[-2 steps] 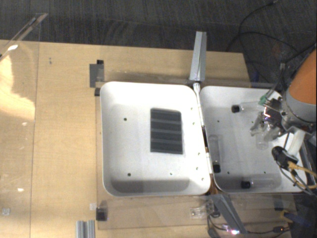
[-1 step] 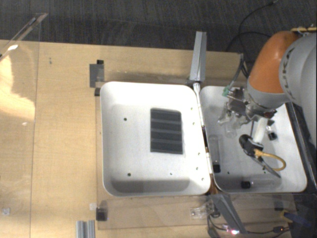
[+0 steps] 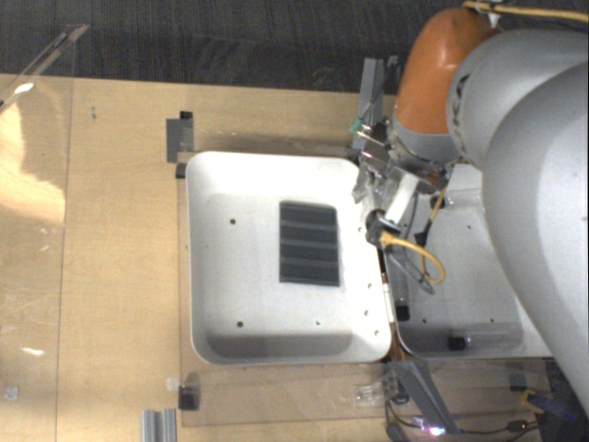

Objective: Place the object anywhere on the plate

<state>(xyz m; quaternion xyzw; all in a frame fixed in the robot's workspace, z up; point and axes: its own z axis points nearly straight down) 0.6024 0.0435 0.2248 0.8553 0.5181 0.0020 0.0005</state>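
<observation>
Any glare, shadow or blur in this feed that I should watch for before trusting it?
Camera view: bright glare on the clear plastic sheet at left; soft shadow along the near wall of the left shallow white bin; the dark ribbed rectangular plate reads sharp; the grey arm with its orange band looms large and soft, hiding much of the right white bin.

A shallow white plastic bin [image 3: 230, 274] is showing a dark grey ribbed rectangular plate [image 3: 309, 243], striped by horizontal grooves. The pale tan wooden bench [image 3: 101, 274] is glowing lighter at its left edge. The grey metal arm [image 3: 534, 155] is wearing a rounded orange band [image 3: 437, 58], and a yellow cable [image 3: 425, 256] is looping below it.
</observation>
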